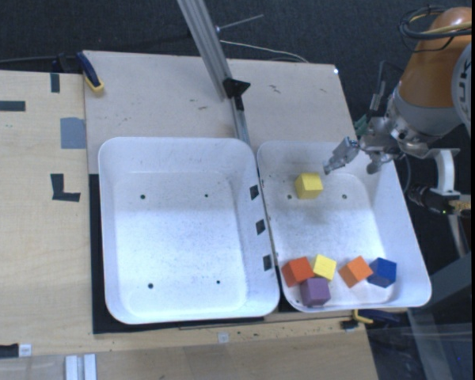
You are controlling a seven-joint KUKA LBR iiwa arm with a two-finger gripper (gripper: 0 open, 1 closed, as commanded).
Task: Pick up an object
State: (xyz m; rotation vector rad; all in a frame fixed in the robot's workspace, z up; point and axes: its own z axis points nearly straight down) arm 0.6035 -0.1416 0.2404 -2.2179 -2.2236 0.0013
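Yellow block [308, 185] in right bin [400, 212], just left of gripper [353, 158]

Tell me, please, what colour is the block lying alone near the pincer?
Yellow block, seen in the camera view.

text: none legible | labels: none legible | brands: none legible | numbers: none legible

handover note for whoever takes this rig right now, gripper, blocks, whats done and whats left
Gripper: open, holding nothing, above the right bin's far right area.
Blocks: lone yellow block near the gripper; red block, second yellow block, purple block, orange block and blue block clustered at the near edge.
Done: nothing picked.
Left: descend, grasp one, probably the lone yellow, lift.
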